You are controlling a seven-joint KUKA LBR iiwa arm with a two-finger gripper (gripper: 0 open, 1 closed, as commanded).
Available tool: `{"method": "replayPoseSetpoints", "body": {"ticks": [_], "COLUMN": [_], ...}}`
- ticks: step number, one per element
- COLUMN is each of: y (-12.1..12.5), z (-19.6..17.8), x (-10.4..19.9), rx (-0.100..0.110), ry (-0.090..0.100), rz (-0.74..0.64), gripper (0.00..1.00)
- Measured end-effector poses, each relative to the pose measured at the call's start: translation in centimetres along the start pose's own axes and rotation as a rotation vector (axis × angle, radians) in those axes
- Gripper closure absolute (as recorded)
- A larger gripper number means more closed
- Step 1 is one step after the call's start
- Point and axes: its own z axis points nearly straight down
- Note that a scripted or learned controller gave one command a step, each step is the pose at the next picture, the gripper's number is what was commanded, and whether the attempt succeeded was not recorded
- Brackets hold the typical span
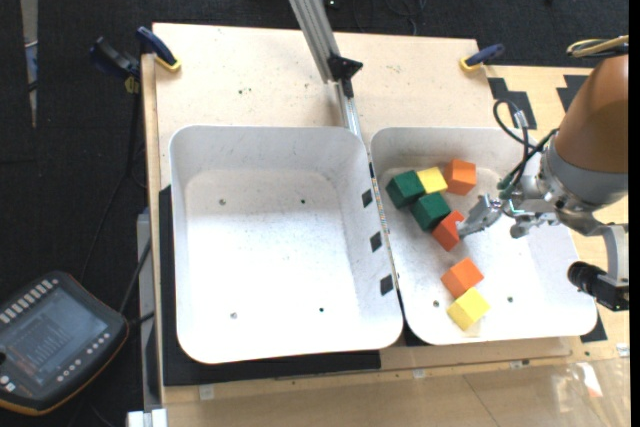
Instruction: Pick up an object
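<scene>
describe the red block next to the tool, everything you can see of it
The red block is a small, plain cuboid, matte like painted wood or foam. It lies tilted in the right bin, just below a green block that it seems to touch. The tool sits at its right edge; whether it grips the block is unclear. An orange block lies apart below.

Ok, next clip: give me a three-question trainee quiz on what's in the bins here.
1. True or false: all the blocks lie in the right bin.
2. How many green blocks are there?
3. Which block is nearest the gripper? A) yellow block at the front B) red-orange block C) green block by the divider

Key: 1 true; 2 two; 3 B.
</scene>
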Motion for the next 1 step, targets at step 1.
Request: {"method": "replayPoseSetpoints", "body": {"ticks": [1], "y": [0.09], "z": [-0.18], "x": [-0.01], "rx": [-0.004], "ry": [-0.001], "rz": [0.001], "gripper": [0.0]}}
